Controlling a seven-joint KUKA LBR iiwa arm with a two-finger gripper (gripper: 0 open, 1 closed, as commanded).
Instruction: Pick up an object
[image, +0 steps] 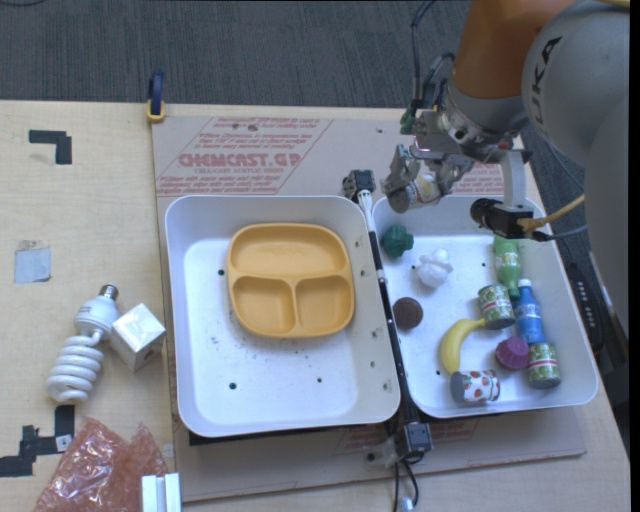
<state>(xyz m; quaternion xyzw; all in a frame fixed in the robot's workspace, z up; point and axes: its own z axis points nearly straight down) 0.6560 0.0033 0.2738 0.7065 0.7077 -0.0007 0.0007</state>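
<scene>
The gripper (418, 187) hangs over the far rim of the right bin (437, 397), just above and to the right of the dark green toy (398, 239) that lies in that bin's far left corner. A small pale thing shows between the fingers (398, 190), but I cannot tell whether they grip it or stand open. The rest of the right bin's load lies around the yellow banana (457, 341), which curves near the middle of the bin's near half. Up and to the left of the banana is a brown ball (407, 313), and farther up, a small white figure (434, 268). Just right of the banana's upper end sits a green can (493, 305), with a green bottle (507, 262) beyond it and a blue bottle (529, 315) beside it. Right of the banana lies a magenta piece (513, 352) and a second green can (544, 364). Below the banana lies a small mug with red spots (475, 386). The left bin (270, 400), well to the banana's left, holds a yellow divided plate (291, 278). Outside the bins, far left of the banana, a spiral light bulb (83, 344) and a white cube (138, 335) rest on the bench.
</scene>
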